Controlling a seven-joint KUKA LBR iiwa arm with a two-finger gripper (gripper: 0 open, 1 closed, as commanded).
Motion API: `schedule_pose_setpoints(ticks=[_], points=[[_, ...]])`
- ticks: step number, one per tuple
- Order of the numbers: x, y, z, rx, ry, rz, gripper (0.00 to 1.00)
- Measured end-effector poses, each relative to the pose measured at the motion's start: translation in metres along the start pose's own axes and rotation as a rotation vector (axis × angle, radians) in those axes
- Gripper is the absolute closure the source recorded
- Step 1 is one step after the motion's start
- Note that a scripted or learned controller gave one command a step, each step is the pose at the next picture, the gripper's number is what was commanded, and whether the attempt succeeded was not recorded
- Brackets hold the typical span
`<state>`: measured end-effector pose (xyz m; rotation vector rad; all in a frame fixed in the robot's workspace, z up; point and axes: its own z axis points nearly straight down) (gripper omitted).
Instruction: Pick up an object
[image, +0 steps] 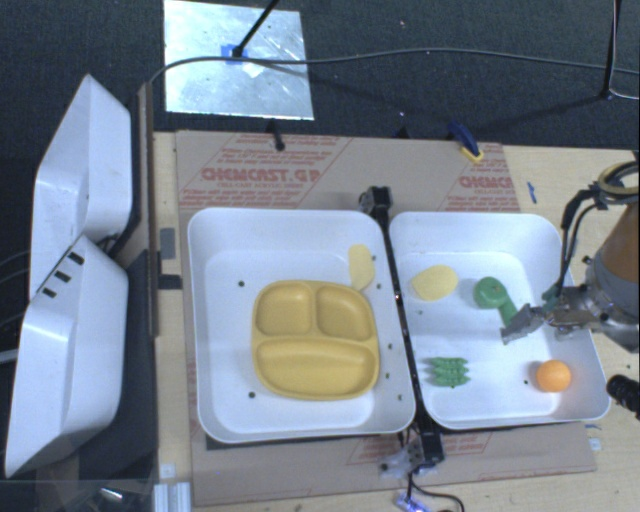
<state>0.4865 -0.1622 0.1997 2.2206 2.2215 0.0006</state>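
Two shallow white bins side by side on the worktop. Left bin (215, 300) holds a yellow divided plate (316, 338), sitting toward its middle, long compartment toward the near edge; a small yellow spoon-like piece (361, 266) lies just beside the plate's far right corner, long axis running roughly far-to-near, close to the bin's right wall. Right bin (470, 228) holds four small things: pale yellow oval piece (434, 282) near the left wall, long axis slightly tilted left-to-right; green round-headed toy (491, 293) in the middle, its handle running down toward the near right edge and passing under the gripper tip; green ridged piece (448, 372) near the near edge, long axis left-to-right; orange ball (552, 375) by the near right corner, no long axis. Arm enters from the right edge of the worktop, gripper (522, 322) low over the right bin's right half, tip pointing left, just at the end of the green toy's handle, touching or barely above — cannot tell which. Whether the fingers are apart or closed cannot be told; nothing clearly sits between them. Orange ball lies near, apart from the gripper.
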Motion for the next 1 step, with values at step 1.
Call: schedule_pose_setpoints(ticks=[1], points=[[0.0292,0.0635,-0.0204,-0.003,0.0,-0.004,0.0]])
